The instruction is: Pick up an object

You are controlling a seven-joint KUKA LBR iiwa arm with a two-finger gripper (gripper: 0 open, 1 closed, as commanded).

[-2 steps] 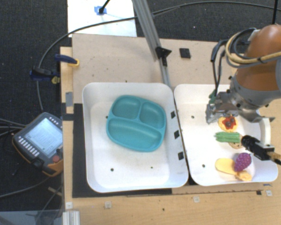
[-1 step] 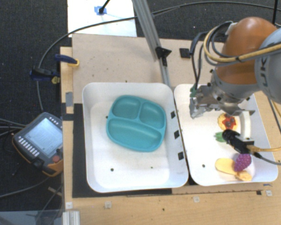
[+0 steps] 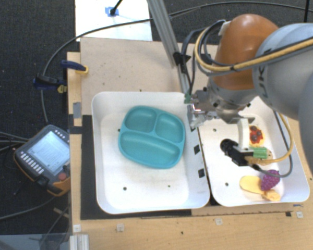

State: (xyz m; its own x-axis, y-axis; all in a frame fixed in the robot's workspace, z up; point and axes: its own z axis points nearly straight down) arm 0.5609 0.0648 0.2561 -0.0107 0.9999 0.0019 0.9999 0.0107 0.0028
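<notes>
The right bin (image 3: 219, 191) holds several small things. A red and orange piece (image 3: 256, 134) lies near its far right side and a small green piece (image 3: 261, 152) sits just below that. A purple bunch of grapes (image 3: 270, 179) rests on a yellow banana-like piece (image 3: 252, 185) at the front right. My gripper (image 3: 194, 117) hangs under the orange-banded wrist, at the right bin's upper left corner by the wall between the two bins. It is well left of all these things, and I see nothing between its fingers.
A teal divided plate (image 3: 152, 136) lies in the left bin (image 3: 109, 181). A slanted grey pole (image 3: 164, 27) crosses the back of the bench toward the bins. Cables and a hand-held pendant (image 3: 46, 155) lie off the bench at the left.
</notes>
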